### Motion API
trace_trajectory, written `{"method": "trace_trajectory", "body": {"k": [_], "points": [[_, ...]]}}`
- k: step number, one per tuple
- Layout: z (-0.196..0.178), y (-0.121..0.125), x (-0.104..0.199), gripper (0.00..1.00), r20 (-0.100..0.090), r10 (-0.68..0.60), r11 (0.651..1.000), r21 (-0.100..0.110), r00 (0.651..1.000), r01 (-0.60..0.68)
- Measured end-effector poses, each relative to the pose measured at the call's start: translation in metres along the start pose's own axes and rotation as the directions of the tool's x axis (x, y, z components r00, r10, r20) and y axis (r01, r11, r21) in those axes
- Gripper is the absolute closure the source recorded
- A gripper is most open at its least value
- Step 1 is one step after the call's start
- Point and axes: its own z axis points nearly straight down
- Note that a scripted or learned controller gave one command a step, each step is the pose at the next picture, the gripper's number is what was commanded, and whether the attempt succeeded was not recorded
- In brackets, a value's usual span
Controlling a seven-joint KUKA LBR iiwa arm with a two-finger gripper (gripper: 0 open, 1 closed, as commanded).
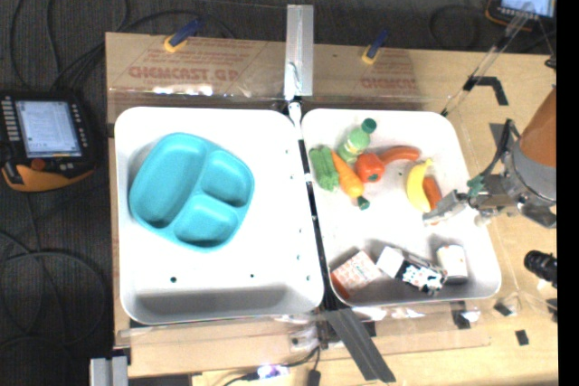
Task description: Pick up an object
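Gripper hovers at right bin edge; grip state unreadable, nothing seen held; banana just beside it, touching an orange piece; risk: descending onto bin wall, or nudging the crowded fruit aside.
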Motion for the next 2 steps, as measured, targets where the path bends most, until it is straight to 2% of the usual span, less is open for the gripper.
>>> {"method": "trace_trajectory", "body": {"k": [1,2], "points": [[0.1003,0.0734,-0.0025,0.00,-0.003,-0.069,0.998,-0.007,0.998,0.069],[0.0920,0.0732,-0.0021,1.00,-0.002,-0.070,0.998,-0.006,0.998,0.070]]}}
